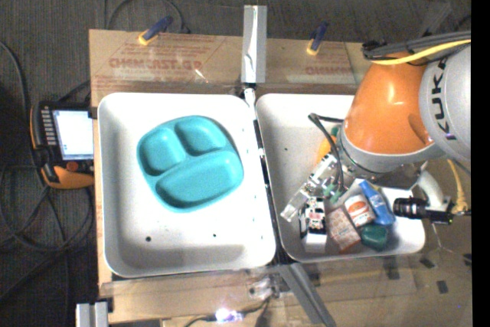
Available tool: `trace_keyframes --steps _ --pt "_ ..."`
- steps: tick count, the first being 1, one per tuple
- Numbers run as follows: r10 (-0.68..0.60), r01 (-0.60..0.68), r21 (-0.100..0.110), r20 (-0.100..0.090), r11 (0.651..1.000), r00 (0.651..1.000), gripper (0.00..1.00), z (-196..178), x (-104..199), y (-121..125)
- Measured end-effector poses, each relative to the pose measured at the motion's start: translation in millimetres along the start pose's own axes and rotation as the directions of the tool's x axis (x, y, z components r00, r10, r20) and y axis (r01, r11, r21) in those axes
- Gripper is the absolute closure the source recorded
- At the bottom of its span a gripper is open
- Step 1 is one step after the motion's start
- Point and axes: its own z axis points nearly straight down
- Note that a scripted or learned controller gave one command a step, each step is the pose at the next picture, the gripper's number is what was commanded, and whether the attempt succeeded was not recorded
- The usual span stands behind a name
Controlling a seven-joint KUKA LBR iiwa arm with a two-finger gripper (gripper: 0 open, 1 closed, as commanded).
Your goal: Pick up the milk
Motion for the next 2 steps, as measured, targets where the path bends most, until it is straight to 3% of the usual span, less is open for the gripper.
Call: trace_keyframes --steps 1,2 --pt "-0.166 0.166 0.000 -0.001 0.986 0.986 0.00 21.0 43.6 42.6" --pt "-0.166 0.166 -0.001 -0.006 0.986 0.986 1.00 14.0 44.1 43.8"
